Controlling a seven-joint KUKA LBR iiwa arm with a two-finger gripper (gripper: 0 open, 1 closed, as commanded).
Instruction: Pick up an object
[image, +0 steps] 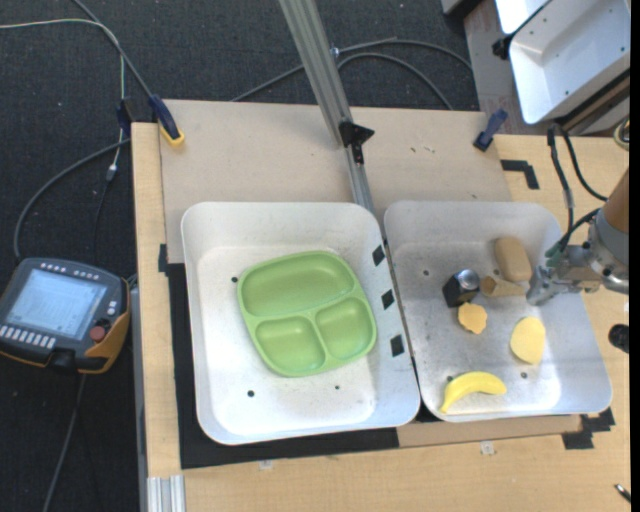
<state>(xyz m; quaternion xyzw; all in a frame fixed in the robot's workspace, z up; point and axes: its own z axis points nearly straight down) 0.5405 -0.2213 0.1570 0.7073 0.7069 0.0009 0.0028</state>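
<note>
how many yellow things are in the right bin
3. A banana lies near the front edge, a pale yellow piece sits right of centre, and a smaller orange-yellow piece is beside the black object. The gripper could be hiding more.

One fixed camera looks down aslant on both bins (300, 215).

A pale wooden bench (260, 150) stands on dark grey carpet (60, 150) strewn with thin grey cables (70, 170), evenly lit.
</note>
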